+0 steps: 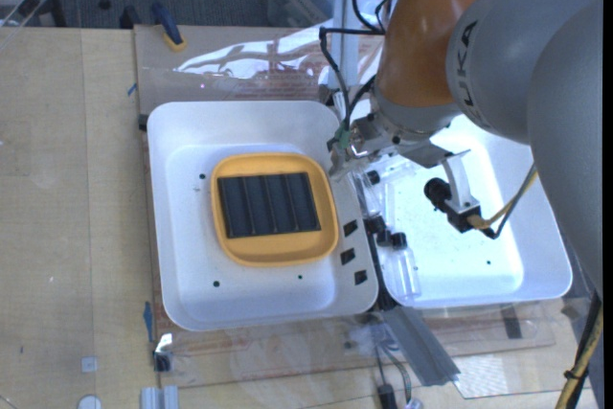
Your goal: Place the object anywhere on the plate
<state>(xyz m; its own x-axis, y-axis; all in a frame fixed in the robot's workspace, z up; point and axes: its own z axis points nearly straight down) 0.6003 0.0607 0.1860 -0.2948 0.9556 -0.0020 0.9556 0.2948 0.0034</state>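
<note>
Yellow dark-ribbed plastic plate (278,247) lies at eight o'clock from the pincer (362,163), whose grip I cannot tell; releasing early would miss it.

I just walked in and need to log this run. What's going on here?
A grey arm reaches in from the right. Its gripper is low over the left edge of the right bin, close to where the two bins meet. In the left bin, a yellow plate already bears a dark ridged slab. I cannot tell whether the gripper holds anything.
</note>
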